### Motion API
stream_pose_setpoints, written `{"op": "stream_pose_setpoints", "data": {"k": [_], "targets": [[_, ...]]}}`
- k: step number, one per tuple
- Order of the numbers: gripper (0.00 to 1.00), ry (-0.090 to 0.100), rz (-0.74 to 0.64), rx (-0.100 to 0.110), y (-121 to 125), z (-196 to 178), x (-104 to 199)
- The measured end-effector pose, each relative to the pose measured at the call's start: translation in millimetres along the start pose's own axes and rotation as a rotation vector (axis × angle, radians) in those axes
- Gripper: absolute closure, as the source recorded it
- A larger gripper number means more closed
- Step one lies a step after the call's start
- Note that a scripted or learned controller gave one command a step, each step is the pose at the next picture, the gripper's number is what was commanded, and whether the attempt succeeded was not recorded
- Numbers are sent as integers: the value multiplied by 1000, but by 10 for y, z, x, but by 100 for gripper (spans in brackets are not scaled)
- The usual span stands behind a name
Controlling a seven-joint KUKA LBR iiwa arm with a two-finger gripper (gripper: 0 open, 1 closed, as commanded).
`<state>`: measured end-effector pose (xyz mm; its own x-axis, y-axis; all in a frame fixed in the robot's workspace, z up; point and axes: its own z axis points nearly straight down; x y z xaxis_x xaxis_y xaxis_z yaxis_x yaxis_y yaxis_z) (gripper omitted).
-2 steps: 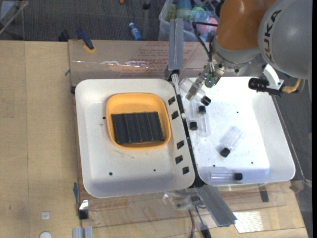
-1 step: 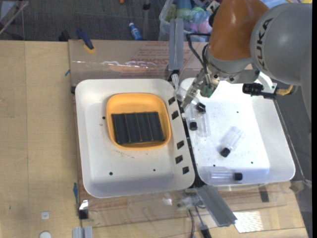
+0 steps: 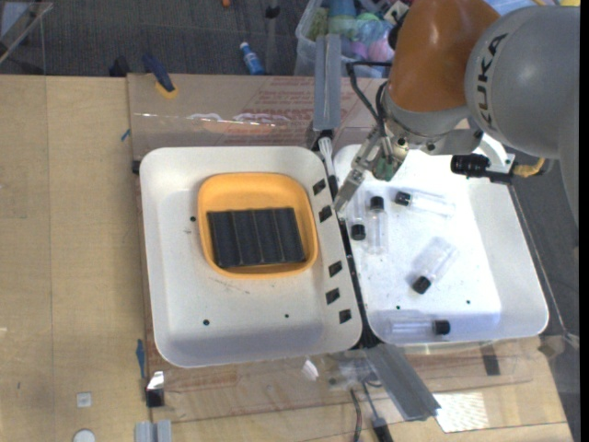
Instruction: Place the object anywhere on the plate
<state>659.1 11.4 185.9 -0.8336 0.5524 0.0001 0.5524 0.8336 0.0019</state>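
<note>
From the overhead camera, you see two white bins side by side on the bench. The left bin (image 3: 175,320) holds an orange plate (image 3: 258,191) with a dark ribbed block (image 3: 256,238) lying flat on it. The right bin (image 3: 497,274) holds several small clear vials with black caps: one (image 3: 431,267) lies near the middle, another (image 3: 419,326) rests along the near wall, and more (image 3: 419,198) lie close under the arm. Your gripper (image 3: 373,166) hangs over the far left corner of the right bin, just beside the divider between the bins. You cannot tell how it stands or whether it carries a vial.
</note>
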Motion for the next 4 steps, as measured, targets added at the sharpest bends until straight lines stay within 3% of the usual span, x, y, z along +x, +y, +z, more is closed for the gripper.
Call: {"op": "stream_pose_setpoints", "data": {"k": [1, 2, 3, 4], "targets": [[0, -7, -200, -3, -517, -412, -306], [100, -14, -194, -9, -522, -531, -328], [100, -7, -323, -2, -510, -1268, -361], [100, -10, -514, -2, -1060, -2049, -679]]}}
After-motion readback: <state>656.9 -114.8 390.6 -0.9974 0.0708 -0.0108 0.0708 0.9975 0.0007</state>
